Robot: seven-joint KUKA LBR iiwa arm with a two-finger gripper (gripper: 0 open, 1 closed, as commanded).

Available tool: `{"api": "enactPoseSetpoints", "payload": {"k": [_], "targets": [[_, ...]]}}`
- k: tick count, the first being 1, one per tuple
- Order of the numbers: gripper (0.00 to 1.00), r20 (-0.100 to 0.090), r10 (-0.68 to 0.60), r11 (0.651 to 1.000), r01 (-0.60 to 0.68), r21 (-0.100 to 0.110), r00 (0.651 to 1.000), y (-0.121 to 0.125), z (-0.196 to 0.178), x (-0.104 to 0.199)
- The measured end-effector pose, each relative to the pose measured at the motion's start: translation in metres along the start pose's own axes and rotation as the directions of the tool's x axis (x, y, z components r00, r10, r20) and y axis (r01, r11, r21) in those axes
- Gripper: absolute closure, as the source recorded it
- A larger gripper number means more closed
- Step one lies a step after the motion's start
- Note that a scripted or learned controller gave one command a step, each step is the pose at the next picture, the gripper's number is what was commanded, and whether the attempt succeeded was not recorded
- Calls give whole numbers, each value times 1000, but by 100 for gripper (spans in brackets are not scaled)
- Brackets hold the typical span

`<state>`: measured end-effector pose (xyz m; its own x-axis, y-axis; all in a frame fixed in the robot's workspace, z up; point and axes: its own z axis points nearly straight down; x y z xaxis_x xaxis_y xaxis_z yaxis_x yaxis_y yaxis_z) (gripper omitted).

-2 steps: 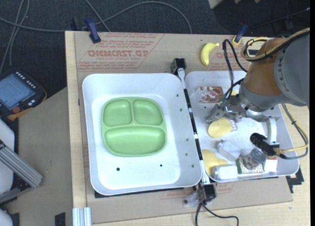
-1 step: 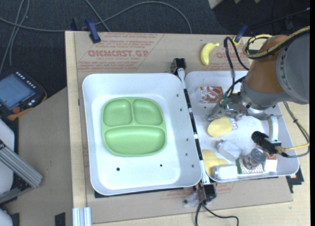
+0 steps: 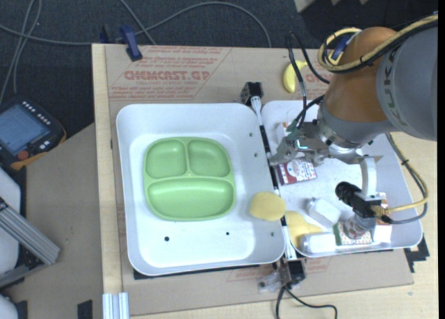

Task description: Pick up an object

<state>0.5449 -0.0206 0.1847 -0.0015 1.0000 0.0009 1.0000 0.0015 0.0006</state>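
Left bin [image 3: 182, 242]: one green plate [image 3: 189, 178] with three compartments, all bare, set flat towards the bin's left. One pale yellow lump [image 3: 267, 206] lies against the right wall. That makes two items in this bin.

Right bin [image 3: 400, 203]: the arm covers much of it from my view. The gripper [image 3: 286, 155] is down at the bin's left side, close to the dividing wall. I cannot tell whether it is released or clenched, and I see nothing in its grasp. One red-and-white packet [image 3: 300, 171] lies on the bin floor just beside the gripper, on its near side (whether they touch, I cannot tell). Nearer the front I count:
- one yellow lump [image 3: 300, 224] in the front left corner
- one small white block [image 3: 322, 208] just to the right of that lump
- one white tube [image 3: 321, 243] lying along the front wall
- one printed pack [image 3: 356, 235] at the tube's right end, too small to read

Outside the bins, one more yellow piece [image 3: 290, 78] rests on the bench beyond the right bin. The totals are two bins, one plate and three yellow pieces.
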Motion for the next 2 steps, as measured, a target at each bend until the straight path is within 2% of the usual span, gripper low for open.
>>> {"api": "enactPoseSetpoints", "payload": {"k": [1,2], "targets": [[100,0,1,1000,-1,3,1000,-31,-31,32],[100,0,0,1000,0,0,1000,2,-41,82]]}}
